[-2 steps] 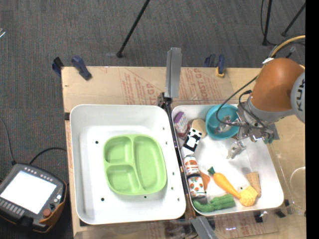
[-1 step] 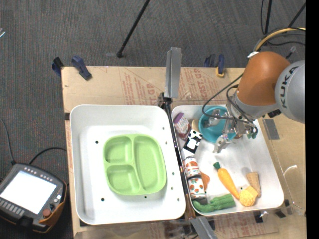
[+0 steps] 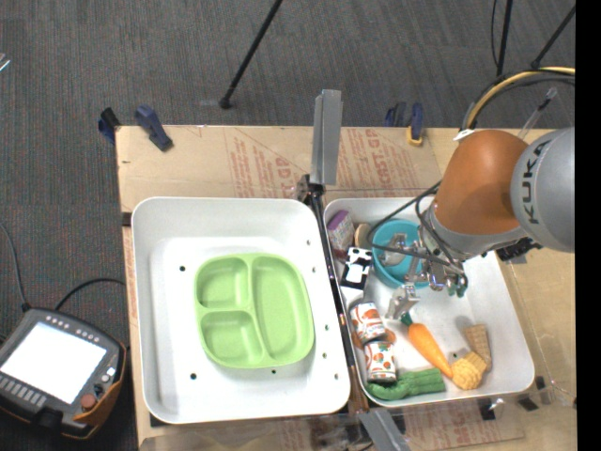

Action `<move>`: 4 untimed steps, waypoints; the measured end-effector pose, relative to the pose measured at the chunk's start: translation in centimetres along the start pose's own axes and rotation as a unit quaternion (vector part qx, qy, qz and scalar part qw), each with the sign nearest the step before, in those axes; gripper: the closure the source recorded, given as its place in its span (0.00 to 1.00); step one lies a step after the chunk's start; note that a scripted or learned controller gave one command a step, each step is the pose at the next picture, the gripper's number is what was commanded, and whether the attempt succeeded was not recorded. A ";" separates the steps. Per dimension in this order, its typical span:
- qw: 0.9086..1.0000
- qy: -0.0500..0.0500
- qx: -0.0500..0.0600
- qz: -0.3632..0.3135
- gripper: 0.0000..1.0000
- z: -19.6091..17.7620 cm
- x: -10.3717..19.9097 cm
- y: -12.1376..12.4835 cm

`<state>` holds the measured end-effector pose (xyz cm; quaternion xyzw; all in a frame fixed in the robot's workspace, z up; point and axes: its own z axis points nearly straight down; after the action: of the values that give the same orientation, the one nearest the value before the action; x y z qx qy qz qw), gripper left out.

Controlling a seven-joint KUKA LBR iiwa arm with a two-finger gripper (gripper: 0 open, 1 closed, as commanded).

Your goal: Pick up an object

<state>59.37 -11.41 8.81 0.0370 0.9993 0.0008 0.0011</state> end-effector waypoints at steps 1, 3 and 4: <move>0.995 0.003 0.001 0.098 0.00 0.1 10.6 -1.7; 0.996 -0.001 0.001 0.091 0.00 0.0 11.8 2.1; 0.997 0.000 0.000 0.081 0.00 0.1 5.3 2.5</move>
<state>54.29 -8.50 8.75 0.1174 0.9931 0.0005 0.0005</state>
